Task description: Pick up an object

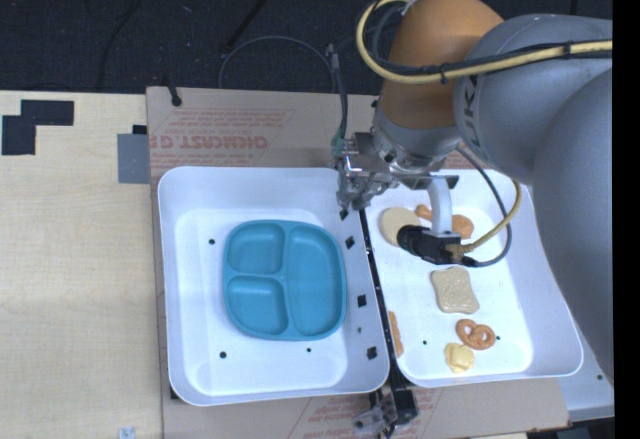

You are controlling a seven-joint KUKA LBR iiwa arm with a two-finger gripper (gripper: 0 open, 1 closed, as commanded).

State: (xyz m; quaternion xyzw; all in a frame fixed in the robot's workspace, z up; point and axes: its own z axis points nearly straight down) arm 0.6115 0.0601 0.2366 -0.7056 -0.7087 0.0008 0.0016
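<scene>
The fingers (349, 195) are hovering right over the divider wall (372, 277), and I'm not managing to tell if they're open or closed. Pickable bits like the pale cookie (397, 223) and toast slice (455, 289) are sitting just right of them, so I'm guessing they're lining up for that side.
</scene>
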